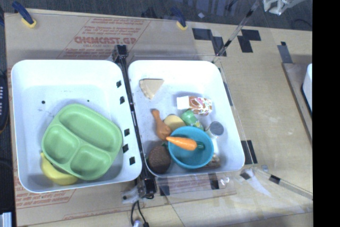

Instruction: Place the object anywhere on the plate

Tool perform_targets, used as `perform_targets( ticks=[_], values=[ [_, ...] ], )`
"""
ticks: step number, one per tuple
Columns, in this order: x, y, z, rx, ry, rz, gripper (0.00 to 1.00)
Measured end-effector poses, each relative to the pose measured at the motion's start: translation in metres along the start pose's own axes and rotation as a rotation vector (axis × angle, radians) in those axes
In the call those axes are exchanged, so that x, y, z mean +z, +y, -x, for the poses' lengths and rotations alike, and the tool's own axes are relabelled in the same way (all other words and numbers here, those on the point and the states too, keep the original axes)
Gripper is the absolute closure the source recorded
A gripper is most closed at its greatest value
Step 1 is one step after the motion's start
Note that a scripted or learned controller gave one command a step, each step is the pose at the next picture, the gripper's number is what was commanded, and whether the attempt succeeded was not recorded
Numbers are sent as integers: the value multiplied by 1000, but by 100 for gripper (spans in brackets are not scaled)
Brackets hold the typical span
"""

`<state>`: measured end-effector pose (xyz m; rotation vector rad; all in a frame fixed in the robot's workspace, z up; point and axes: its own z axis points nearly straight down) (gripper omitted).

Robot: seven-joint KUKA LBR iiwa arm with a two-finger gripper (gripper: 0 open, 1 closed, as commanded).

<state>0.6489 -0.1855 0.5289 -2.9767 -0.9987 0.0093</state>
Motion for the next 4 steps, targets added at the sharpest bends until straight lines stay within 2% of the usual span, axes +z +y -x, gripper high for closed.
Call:
perform_targets(
  ticks=[1,2,3,4],
  values=[
    [61,-12,51,147,-5,-5,100],
    [130,-57,117,434,-5,-7,100],
    [79,-11,51,431,1,-3,100],
    [-2,17,14,433,3,-1,100]
  ],
)
